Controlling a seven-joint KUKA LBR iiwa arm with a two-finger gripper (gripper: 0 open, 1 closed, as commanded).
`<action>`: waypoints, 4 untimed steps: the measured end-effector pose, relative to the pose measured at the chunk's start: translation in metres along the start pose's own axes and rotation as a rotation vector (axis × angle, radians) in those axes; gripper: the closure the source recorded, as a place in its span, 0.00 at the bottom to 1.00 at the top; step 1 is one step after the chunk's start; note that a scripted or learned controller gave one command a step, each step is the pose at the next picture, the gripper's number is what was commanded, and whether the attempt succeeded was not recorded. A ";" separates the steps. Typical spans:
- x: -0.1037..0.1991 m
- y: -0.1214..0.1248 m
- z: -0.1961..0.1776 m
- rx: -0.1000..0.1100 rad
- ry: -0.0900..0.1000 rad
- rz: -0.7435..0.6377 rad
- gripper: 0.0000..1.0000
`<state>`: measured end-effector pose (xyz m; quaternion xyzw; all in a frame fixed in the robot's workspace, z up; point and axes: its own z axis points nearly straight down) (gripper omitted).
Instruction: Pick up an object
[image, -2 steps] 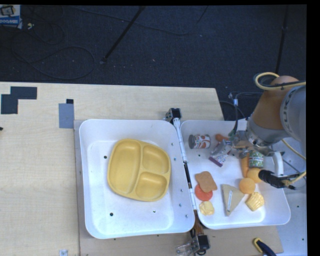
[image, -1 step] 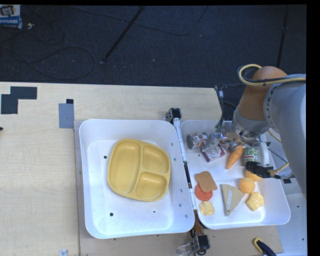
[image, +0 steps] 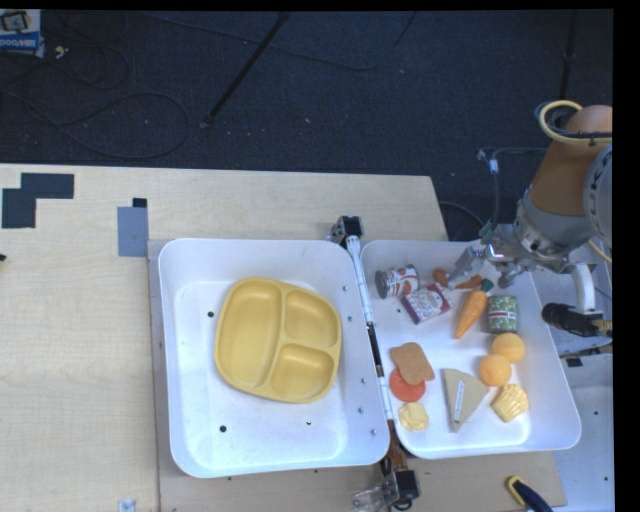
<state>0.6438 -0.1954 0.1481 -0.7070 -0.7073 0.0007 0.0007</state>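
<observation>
Broadly, by size: bench (image: 80, 350), bearing two white bins. Left bin (image: 190, 420) – holds one yellow divided plate (image: 278, 338). Right bin (image: 555, 425) – crowded with small toy foods: cheese wedge (image: 460, 397), carrot (image: 470, 314), bread slice (image: 411, 362), red-and-white can (image: 397, 281), green can (image: 502, 313), two orange balls (image: 508, 347) (touching or nearly so). The tool (image: 487, 266) sits low at the right bin's far side, just above the carrot's top; whether it is apart or together I cannot tell, and nothing shows between its tips. Risks, as judged: neighbours packed close – a descent could nudge the carrot or green can aside; the round items may roll; the tapered carrot may slip out.
</observation>
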 end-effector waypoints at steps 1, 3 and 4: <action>-0.018 -0.031 0.061 0.001 0.001 -0.001 0.00; 0.019 -0.029 0.016 0.001 0.001 -0.001 1.00; 0.096 0.000 -0.025 0.000 0.001 -0.002 1.00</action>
